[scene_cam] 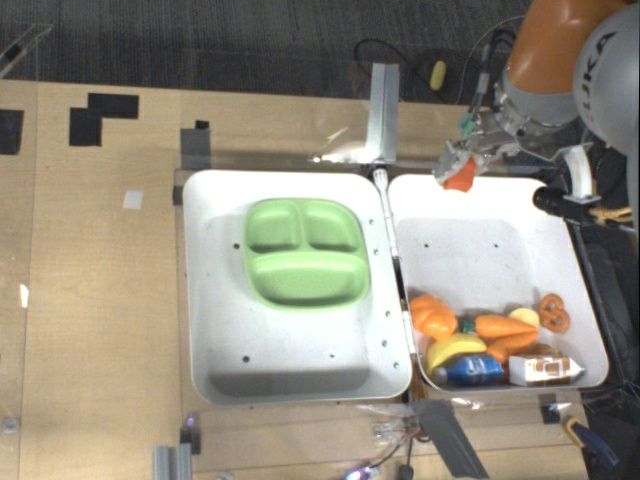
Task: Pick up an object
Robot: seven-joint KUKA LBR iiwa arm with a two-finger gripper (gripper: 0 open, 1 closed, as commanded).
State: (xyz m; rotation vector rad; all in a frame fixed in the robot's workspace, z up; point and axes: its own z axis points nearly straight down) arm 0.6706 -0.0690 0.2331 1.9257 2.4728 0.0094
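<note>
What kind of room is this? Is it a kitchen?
Probably not a kitchen: it looks like a robot lab. A robot arm reaches over a bench with two white bins, one holding a green plate and the other a heap of toy food.

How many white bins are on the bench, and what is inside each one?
2. The left bin holds a green divided plate. The right bin holds a pile of toy food along its near edge; some pieces may be hidden under others.

small orange-red object [460, 175] between gripper [458, 163] fingers, lifted over right bin [500, 248] far-left corner, well apart from toy food pile
</note>
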